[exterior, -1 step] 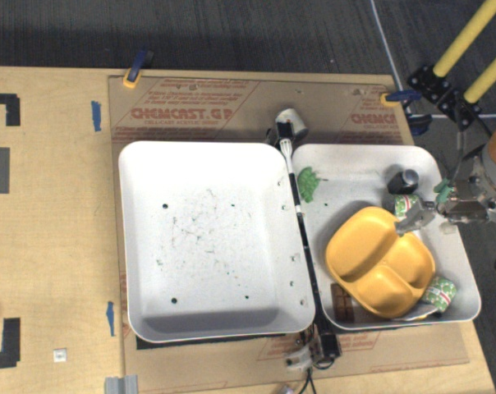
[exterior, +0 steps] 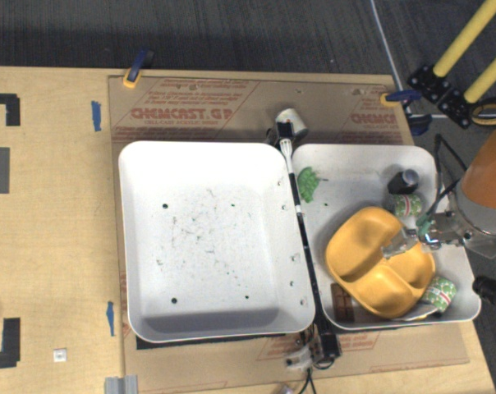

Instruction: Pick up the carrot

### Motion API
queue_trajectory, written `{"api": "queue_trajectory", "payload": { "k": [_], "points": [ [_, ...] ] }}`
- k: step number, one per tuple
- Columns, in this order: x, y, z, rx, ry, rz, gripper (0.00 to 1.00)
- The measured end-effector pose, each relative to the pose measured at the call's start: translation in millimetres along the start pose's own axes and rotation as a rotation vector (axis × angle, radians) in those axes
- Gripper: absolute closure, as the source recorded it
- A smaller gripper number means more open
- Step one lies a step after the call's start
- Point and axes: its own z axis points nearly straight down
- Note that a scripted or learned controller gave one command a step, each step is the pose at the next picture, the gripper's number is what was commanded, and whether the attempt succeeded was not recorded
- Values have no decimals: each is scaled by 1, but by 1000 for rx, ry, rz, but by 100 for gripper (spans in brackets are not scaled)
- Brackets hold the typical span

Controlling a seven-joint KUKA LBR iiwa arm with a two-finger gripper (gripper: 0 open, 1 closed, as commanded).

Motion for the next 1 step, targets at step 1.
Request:
{"api": "queue_trajectory", "payload": {
  "k": [1],
  "points": [
    [-23,39,49,-20,-3,-59,0]
  ]
}}
